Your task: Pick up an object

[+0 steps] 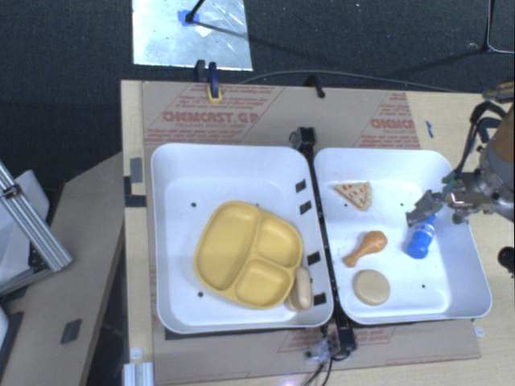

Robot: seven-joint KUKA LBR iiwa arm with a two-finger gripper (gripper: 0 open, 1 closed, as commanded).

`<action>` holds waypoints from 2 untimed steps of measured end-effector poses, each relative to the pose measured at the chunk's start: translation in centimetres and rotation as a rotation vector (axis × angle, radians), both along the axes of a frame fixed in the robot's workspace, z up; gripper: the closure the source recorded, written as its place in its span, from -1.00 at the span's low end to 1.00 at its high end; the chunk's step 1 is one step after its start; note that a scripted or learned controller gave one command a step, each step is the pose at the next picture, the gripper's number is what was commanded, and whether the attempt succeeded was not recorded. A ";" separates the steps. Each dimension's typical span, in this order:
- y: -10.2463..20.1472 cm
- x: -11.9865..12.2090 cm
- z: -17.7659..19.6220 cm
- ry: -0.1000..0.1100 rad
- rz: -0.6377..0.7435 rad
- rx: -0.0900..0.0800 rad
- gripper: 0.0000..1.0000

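My claw [429, 209] sits at the right of the frame, above the right bin [463, 300], directly over the upper end of a blue bottle [419, 240]. Whether it has closed on anything I cannot tell from this angle, so I report no hold.

The bottle lies at the right side of that bin and is, in my judgement, the intended pick, since it is the item nearest my claw. Left of it, apart, lie a drumstick [366, 248], a round biscuit [372, 286] lower down and a pizza slice [355, 193] higher up.

In the left bin [173, 215], a yellow divided tray [246, 254] fills the middle, with a bread roll [301, 289] touching its lower right edge.
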State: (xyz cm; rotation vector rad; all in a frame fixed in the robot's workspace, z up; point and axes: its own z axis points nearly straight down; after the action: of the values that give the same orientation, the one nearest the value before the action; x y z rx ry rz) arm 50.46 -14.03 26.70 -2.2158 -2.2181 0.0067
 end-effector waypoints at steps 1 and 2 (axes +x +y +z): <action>0.0 0.2 0.5 -0.010 0.002 -0.002 -1.00; 0.0 0.4 -5.8 -0.004 0.001 -0.001 -1.00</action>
State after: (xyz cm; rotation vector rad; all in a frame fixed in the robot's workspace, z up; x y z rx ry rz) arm 50.82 -14.00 20.90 -2.2173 -2.2212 0.0029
